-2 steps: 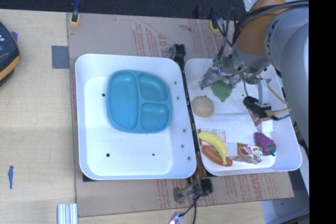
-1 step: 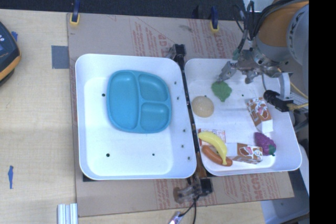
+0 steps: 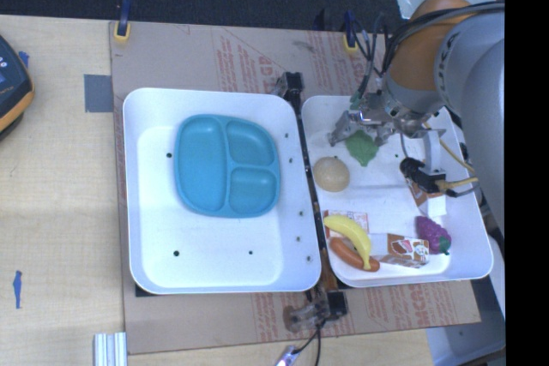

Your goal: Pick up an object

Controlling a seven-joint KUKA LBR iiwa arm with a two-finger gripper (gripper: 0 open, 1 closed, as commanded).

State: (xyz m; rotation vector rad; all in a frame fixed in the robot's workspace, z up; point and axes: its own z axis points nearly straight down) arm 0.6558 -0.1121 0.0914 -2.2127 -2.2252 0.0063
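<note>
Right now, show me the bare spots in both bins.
Left bin: bare floor between the blue plate and the near wall. Right bin: a small patch between pale ball and purple toy. Crowded around the banana and under the gripper.

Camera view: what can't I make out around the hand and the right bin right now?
- Green item: partly under the hand, so its kind, and whether it is gripped, cannot be told.
- Right bin: its right rim is hidden by the arm.
- Packet: print too small to read.
- Yellow-and-black device: cut off by the left edge.
</note>
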